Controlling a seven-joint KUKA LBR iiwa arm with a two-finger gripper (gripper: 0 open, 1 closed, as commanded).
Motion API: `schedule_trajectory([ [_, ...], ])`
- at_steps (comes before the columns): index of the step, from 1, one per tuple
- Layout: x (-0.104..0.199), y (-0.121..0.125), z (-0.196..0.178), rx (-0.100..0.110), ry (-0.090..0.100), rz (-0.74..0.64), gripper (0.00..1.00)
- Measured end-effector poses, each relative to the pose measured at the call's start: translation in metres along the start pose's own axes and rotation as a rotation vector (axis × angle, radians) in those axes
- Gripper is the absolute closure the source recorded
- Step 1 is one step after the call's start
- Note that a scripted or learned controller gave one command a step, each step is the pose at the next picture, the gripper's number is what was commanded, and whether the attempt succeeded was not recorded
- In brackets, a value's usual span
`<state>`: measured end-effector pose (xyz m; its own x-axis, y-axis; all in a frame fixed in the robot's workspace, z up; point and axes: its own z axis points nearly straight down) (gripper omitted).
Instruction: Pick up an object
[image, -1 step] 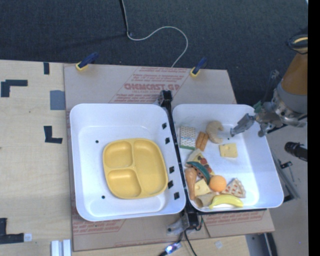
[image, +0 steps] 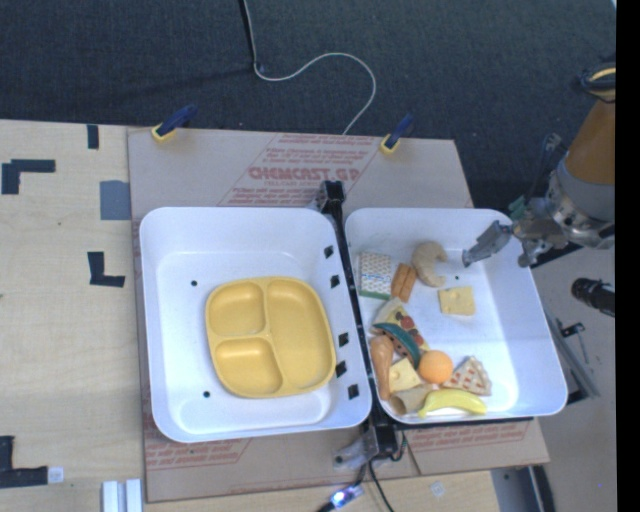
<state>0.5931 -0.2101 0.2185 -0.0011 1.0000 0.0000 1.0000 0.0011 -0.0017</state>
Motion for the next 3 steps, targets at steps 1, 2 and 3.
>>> schedule_trajectory([
  [1, -0.004, 0.0, 0.064, 0.005, 0.0, 0.0, 0.0],
  [2, 0.002, -0.006, 0.126, 0.005, 0.001, -0.001, 0.0],
  [3, 0.003, -0.006, 0.134, -0.001, -0.002, -0.001, 0.0],
])
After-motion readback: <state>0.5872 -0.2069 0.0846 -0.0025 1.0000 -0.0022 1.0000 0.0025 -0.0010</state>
